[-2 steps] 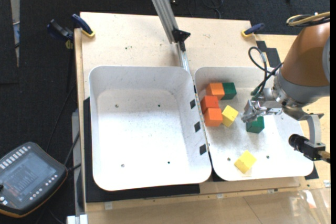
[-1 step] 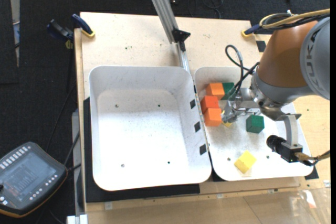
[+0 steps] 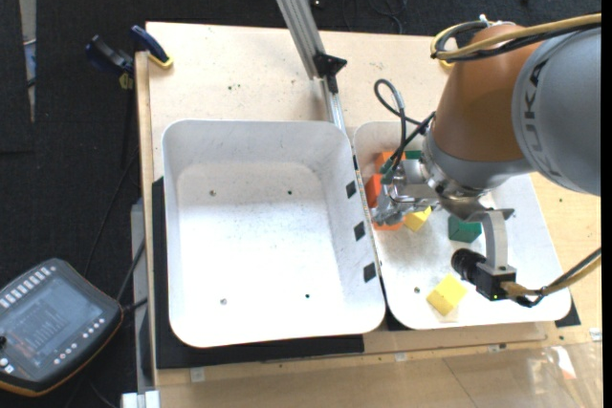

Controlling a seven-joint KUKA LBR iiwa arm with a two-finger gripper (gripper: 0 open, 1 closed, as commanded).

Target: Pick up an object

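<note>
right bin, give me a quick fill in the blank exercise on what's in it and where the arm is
1. The gripper is low over the ____ bin.
2. The loose block near that bin's front edge is ____.
3. The small block just right of the gripper is ____.
4. The band above the arm's wrist is ____.

Missing words: right; yellow; green; orange

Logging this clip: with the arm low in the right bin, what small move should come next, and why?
Probably a short straight lift. The hand sits down among the orange block and small yellow block by the right white bin's left wall; rising would show whether anything comes up.
</note>
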